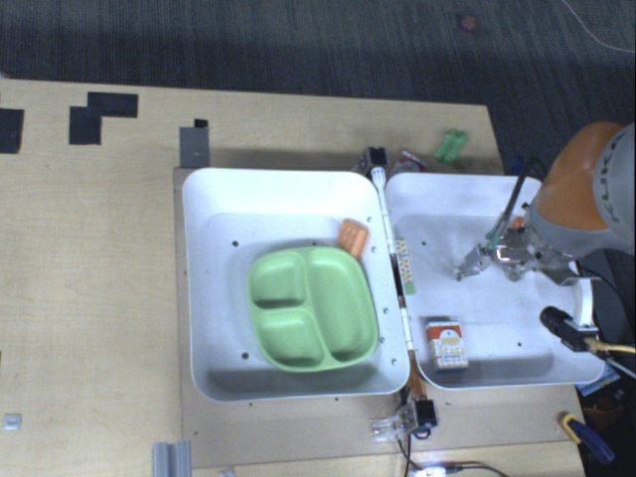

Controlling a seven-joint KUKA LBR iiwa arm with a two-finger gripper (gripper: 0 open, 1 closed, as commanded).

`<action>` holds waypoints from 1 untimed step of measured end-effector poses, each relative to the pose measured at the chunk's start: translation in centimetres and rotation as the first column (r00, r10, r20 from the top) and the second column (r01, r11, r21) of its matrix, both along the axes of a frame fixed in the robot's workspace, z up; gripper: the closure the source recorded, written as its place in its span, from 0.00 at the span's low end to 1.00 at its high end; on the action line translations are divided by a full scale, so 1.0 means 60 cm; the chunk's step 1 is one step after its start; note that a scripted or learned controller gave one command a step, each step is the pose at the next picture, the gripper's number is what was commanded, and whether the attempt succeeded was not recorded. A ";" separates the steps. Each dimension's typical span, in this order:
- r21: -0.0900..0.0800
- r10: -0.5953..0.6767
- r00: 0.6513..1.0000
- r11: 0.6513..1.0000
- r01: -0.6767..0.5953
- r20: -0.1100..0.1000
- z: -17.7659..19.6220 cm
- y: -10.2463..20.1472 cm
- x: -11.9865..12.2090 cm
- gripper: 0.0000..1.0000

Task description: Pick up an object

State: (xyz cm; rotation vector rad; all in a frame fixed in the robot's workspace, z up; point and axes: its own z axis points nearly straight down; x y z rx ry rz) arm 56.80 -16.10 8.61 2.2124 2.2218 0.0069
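While the arm reaches in from the right, going left to right: the desk (89, 296) carries two white bins side by side. Left bin (214, 217) holds a green divided plate (313, 306) lying flat near the middle, three compartments, nothing in them. An orange block (353, 235) sits just beside the plate's upper right corner, near the wall between the bins. Right bin (437, 207) holds a small red and white box (448, 345) near its front left corner, lying flat. Tool (479, 259) is over the right bin's middle, well apart from the box, pointing left; cannot tell how far apart its tips are, nothing seen between them. Small green object (451, 146) lies on the desk behind the right bin.
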 end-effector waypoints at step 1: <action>0.000 0.001 1.000 1.000 -0.001 0.000 0.147 -0.026 0.063 0.00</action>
